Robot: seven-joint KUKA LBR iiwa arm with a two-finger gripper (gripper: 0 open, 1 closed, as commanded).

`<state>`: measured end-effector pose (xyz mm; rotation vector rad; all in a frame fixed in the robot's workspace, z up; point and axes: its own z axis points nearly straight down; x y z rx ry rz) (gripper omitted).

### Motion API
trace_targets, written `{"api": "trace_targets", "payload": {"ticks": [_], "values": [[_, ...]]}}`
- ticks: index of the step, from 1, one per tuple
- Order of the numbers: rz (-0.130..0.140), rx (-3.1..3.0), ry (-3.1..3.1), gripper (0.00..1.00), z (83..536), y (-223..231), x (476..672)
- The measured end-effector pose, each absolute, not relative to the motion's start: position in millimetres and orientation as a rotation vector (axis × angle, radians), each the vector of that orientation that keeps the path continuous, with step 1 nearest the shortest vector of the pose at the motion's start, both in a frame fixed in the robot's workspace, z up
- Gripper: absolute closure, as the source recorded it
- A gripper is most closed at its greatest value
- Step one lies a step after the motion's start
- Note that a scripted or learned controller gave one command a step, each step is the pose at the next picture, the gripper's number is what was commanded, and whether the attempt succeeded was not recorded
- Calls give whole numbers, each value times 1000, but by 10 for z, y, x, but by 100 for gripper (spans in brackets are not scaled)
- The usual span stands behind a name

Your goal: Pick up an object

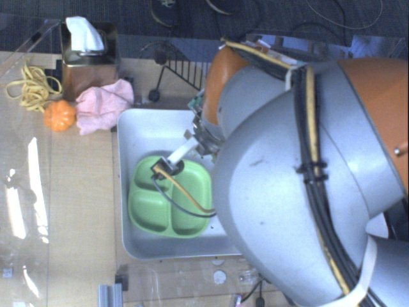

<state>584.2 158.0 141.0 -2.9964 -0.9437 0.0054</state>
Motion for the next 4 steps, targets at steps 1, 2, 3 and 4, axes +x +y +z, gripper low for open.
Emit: {"api": "trace_targets", "payload": {"ticks": [1,2,3,4], "values": [[3,-2661,-1670,100,2029,1588,5169],[-9,-2650,-1691,100,1059,2210,5014],[0,-2747,-1525,100,2777,1865,4876],[6,-3015,-880,100,1295,1877,5037]]}}
